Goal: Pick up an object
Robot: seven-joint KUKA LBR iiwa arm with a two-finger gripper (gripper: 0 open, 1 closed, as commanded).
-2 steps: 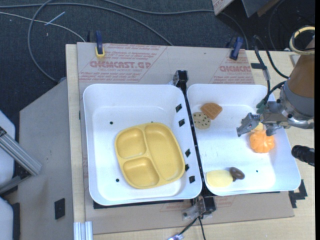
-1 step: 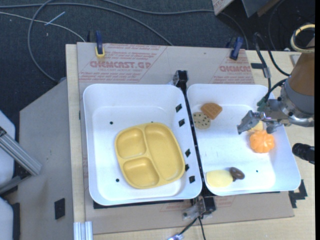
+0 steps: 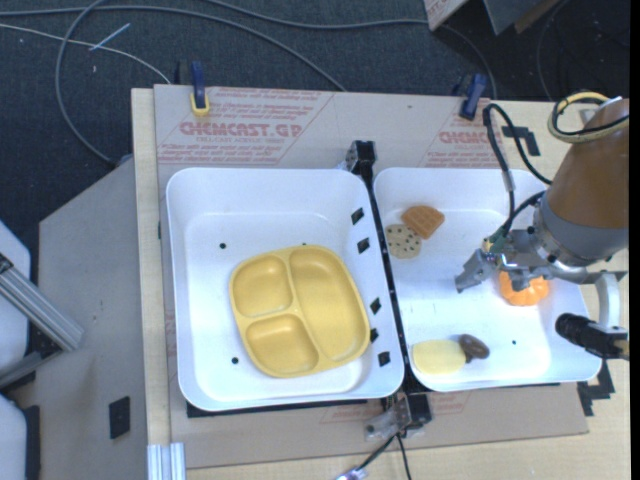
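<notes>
The KUKA arm's gripper [image 3: 497, 268] hangs low over the right bin [image 3: 440, 303], just beside an orange toy [image 3: 525, 290] on the bin floor; whether its fingers are released or clenched cannot be told. A waffle [image 3: 424, 220], a speckled cookie [image 3: 402, 240] and a pale yellow piece [image 3: 438, 357] lie nearby, while a yellow divided plate [image 3: 297, 309] sits in the left bin [image 3: 200, 268]

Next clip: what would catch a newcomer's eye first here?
The yellow divided tray sits alone in the left bin. In the right bin, the arm's end effector hangs beside an orange object, with a waffle and cookie near the divider.
</notes>
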